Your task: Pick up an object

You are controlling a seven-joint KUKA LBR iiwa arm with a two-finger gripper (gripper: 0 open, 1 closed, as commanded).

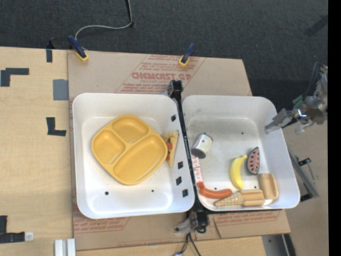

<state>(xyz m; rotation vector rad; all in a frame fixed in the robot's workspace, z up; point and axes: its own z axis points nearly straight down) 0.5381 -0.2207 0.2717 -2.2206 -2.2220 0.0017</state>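
The right bin (229, 108) holds several toy foods. A silver can (201, 144) lies near its left wall, with a red and white packet (196, 169) below it. A yellow banana (237, 172) and a watermelon slice (253, 160) lie side by side towards the right. Along the front wall lie a red sausage (214, 192), a waffle cone (237, 199) and a tan bread loaf (268, 185). My gripper (295, 116) hangs at the view's right, just beyond the right bin's far right corner and apart from every object.
In the left bin (85, 185) lies a yellow divided plate (128, 149), with a pizza slice (171, 145) against the bin's right wall. A black divider clip (181, 137) runs between the bins. Two yellow and blue clamps (79, 47) hold the cardboard at the back.
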